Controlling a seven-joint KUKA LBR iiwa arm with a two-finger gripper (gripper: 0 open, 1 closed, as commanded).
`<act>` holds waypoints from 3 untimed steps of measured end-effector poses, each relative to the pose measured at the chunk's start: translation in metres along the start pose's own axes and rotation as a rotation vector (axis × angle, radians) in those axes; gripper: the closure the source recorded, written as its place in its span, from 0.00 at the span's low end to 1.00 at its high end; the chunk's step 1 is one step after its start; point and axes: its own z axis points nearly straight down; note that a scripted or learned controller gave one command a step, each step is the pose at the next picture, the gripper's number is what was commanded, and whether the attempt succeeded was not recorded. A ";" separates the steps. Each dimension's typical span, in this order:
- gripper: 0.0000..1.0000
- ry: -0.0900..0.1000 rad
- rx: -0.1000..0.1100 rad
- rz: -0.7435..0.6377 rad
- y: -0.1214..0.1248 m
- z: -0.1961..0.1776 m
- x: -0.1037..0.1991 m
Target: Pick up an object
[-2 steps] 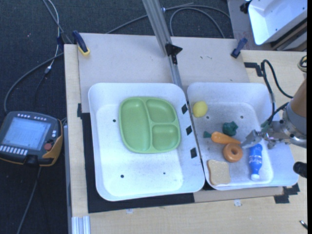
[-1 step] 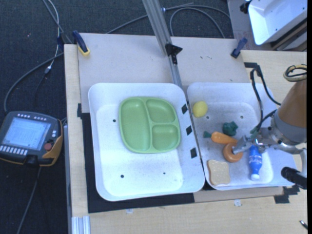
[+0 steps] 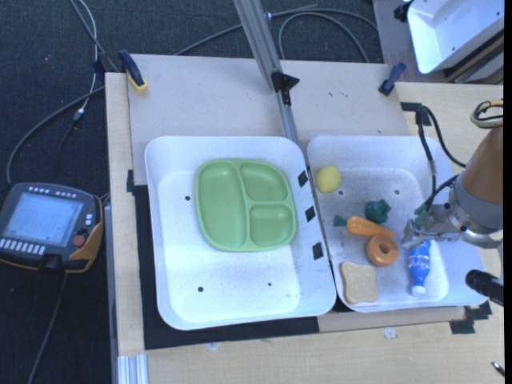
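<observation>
The pincer (image 3: 420,229) hangs low over the right bin (image 3: 398,157), at its right side, just above the top end of a blue and white bottle (image 3: 418,267); whether its tips are spread or pressed together I cannot tell, and nothing shows between them. The bottle lies on the bin floor, near the right wall. Just left of it sits an orange ring (image 3: 382,250), touching an orange carrot (image 3: 364,226). A dark green piece (image 3: 377,210) lies just above the carrot, and a yellow lemon (image 3: 327,179) rests near the bin's left wall. A slice of bread (image 3: 360,282) lies at the front left corner. In the left bin (image 3: 172,294) sits a green divided plate (image 3: 244,204). Both bins rest on the worktop (image 3: 208,94)
</observation>
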 end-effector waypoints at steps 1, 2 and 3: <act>1.00 -0.003 -0.004 -0.001 -0.006 -0.061 0.000; 1.00 -0.002 -0.002 -0.001 -0.005 -0.068 0.000; 1.00 0.000 -0.001 -0.006 -0.002 -0.082 0.056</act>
